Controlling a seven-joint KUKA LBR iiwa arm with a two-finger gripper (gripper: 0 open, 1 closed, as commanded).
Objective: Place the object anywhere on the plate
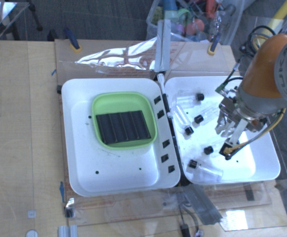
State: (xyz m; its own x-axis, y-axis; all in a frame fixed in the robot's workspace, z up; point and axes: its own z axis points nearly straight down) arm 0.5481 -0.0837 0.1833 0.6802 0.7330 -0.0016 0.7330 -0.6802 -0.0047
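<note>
Two shallow white bins side by side on a pale wooden surface, split by a dark divider. Left bin: a square green plate with raised rim, and on it a black ribbed block lying flat, slightly turned, covering most of the plate's floor. Right bin: several small clear vials with black caps, scattered and lying on their sides. One vial near the front edge, cap toward the divider; others near the bin's middle and toward the back, all well apart from the plate. Over the right bin, reaching in from the right: grey arm with broad orange band above the wrist, cables looping beside it. Gripper pointing down and toward the divider, poised above the middle of the right bin near two of the vials; pale fingers visible, but spread between them not readable from this angle, and hold on anything impossible to tell. Behind the bins: crinkled clear plastic sheet and a clear tub of coloured items.
</note>
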